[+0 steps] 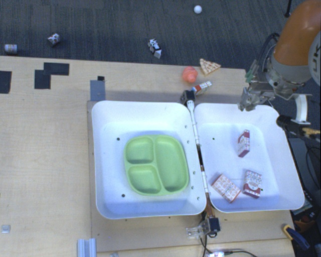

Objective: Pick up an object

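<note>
Camera view, looking down at a slant: the hand hangs over the far edge of the right bin, near its far right corner, at the end of the grey arm with its orange band coming in from the right. Whether the hand is wide or narrow cannot be told from this angle; nothing shows between its tips.

Nearest to it inside the right bin is a small red and white carton, standing about mid-bin and well apart from the hand. Nearer the front of the same bin lie two more packets: a red and white box toward the right, and just beside it on the left a flat patterned box, lying tilted.

Across the divider, the left bin holds a green sectioned tray with three compartments, sitting flat in the middle.

Outside the bins, on the worktop beyond the far edge, sit an orange ball, a slice-shaped toy and a small tube-like item near the join of the two bins. On the dark floor farther back are a small white ball and a few scattered bits.
</note>
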`<state>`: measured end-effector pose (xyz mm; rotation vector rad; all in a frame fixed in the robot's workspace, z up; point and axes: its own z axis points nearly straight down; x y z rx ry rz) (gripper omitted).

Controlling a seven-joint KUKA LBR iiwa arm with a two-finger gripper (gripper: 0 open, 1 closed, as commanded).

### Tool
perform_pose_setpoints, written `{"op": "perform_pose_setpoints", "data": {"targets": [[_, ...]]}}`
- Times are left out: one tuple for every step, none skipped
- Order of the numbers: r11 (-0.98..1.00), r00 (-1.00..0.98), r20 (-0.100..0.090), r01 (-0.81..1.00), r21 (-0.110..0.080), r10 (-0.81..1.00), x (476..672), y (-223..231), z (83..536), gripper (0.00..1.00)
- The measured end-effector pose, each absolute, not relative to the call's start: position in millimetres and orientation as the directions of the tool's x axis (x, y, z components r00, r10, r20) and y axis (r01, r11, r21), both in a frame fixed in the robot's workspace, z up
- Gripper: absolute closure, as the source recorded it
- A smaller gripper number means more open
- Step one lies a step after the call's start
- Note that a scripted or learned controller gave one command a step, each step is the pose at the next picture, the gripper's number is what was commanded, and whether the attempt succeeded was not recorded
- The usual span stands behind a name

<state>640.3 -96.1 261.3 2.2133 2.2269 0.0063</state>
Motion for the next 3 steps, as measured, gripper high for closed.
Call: {"op": "perform_pose_setpoints", "data": {"targets": [[0.002,-0.002,-0.002,1.000,0.003,1.000,663.7,-165,240,1.00],[0.002,-0.002,-0.001,1.000,0.003,1.000,555.1,-160,254,1.00],[0.002,-0.002,0.000,1.000,0.004,1.000,508.7,-138,267,1.00]]}}
